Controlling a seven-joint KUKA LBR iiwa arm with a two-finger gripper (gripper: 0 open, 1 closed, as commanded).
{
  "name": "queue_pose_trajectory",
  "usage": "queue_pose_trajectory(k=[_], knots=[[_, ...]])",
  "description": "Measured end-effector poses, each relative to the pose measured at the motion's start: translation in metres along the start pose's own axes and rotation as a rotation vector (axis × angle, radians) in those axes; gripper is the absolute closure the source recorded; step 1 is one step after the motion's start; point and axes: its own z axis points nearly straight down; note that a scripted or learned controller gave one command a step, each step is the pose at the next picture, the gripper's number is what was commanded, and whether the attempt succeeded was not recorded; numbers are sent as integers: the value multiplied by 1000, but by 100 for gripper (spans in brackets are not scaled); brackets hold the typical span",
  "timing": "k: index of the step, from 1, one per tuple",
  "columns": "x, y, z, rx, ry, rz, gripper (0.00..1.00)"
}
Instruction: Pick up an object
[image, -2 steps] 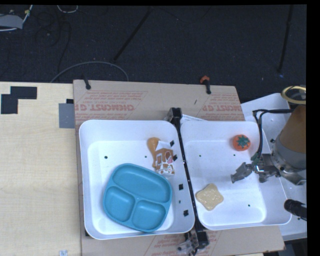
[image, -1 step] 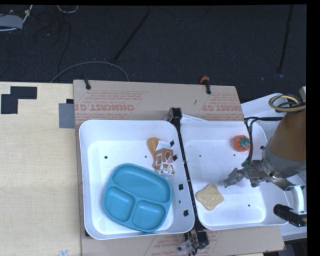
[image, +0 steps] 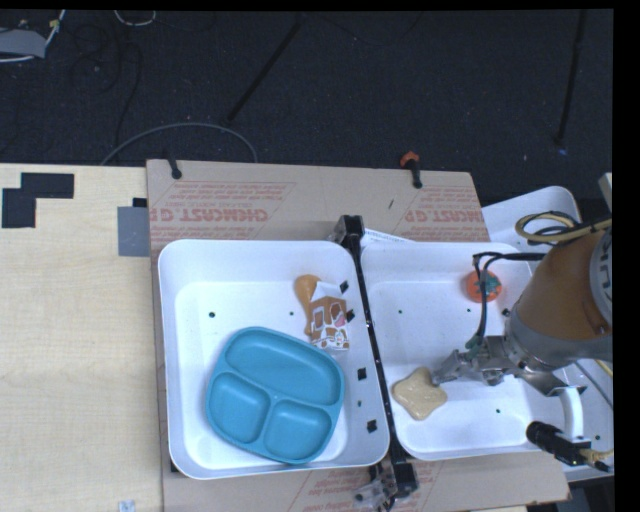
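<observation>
The end effector (image: 447, 368) hung low in the right bin (image: 455, 290), its grip state impossible to tell, just beside a tan, lobed, bread-like piece (image: 419, 394) on the bin floor. It looked light, probably soft and matte, best pinched across its narrow middle.

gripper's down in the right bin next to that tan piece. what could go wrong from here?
1. The gripper sits at the edge of the tan piece, not over its middle; closing there may nudge or clip it rather than grasp it.
2. The piece looks flat and low on the right bin floor, so a grasp could slip off.
3. A push could slide it toward the divider between the bins.
</observation>
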Motion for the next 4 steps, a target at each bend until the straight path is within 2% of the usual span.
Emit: queue_pose_trajectory(k=[1, 2, 3, 4], knots=[[0, 1, -13, -2, 2, 3, 100], [3, -4, -74, -6, -3, -3, 100], [0, 2, -136, -7, -3, -4, 100], [-1, 3, -150, -3, -2, -3, 100]])
